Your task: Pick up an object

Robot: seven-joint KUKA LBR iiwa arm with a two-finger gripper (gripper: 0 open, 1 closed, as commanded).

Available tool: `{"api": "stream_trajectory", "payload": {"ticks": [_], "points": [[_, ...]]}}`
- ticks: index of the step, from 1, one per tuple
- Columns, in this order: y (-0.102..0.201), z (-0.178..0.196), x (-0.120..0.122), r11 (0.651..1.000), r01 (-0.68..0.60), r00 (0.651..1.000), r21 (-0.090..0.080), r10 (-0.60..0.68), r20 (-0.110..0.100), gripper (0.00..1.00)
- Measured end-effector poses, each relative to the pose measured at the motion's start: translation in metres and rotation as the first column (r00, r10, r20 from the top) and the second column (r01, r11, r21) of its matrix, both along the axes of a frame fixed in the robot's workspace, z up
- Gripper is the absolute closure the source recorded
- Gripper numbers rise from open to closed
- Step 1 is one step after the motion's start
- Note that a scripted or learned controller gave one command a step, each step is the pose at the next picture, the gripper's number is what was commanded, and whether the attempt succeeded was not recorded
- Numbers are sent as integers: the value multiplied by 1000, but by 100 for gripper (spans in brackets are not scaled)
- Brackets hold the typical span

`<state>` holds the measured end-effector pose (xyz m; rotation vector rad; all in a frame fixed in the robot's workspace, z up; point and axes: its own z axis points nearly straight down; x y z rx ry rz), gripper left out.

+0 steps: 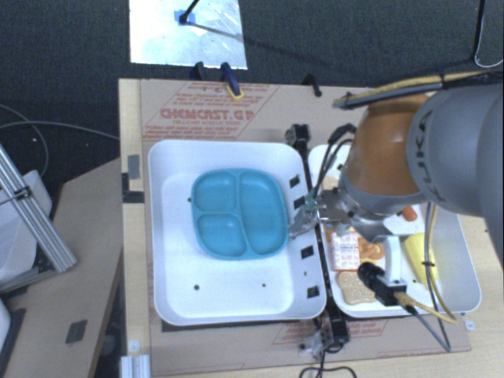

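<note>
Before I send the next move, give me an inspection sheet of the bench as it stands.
Surface: bench with brown printed board, two white bins side by side.
Job's things: right bin holds a yellow banana-like item, a toast-like slice, a red-and-white packet, orange bits.
Clutter: left bin holds a blue divided tray.
Pincer: hidden beneath the arm over the right bin; state cannot be told.
Cables: dark leads by the wrist; yellow cable across the right bin.
Surroundings: dark carpet, shiny sheet behind, metal frame beside the bench.

Brown board under both bins; shiny sheet on dark carpet behind.
</note>
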<state>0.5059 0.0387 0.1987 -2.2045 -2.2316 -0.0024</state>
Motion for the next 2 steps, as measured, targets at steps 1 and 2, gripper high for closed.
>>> {"api": "stream_trajectory", "payload": {"ticks": [1, 2], "points": [[-6, 10, 3, 1000, 7, 1000, -3, -7, 5, 100], [61, -16, -14, 1000, 2, 1000, -1, -2, 0, 100]]}}
